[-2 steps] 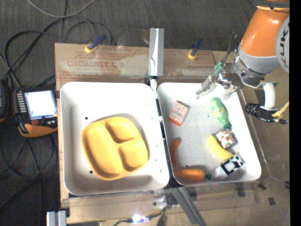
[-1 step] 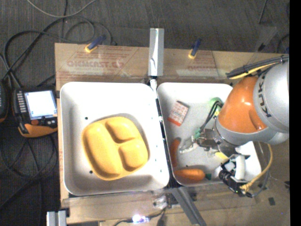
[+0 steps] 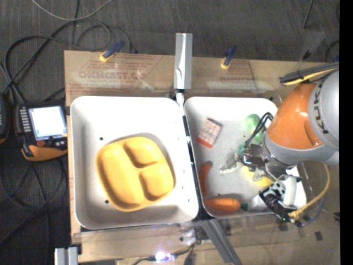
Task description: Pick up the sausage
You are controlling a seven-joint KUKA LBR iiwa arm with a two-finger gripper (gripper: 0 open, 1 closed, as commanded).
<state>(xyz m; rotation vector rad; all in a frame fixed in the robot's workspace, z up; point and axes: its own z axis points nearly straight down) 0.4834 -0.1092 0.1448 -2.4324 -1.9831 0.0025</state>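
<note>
Sausage point(image 3: 204, 178) lies at the left wall of the right bin point(image 3: 231, 105), just far of a carrot point(image 3: 223, 205). End effector point(image 3: 234, 165) hovers mid-bin, right of sausage, not touching; grip state can't tell. Yellow tray point(image 3: 135, 172) sits in left bin point(image 3: 83, 148).

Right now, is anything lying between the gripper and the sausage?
In the camera view, the stretch from the gripper left to the sausage is bare white bin floor; the carrot lies below that line.
</note>
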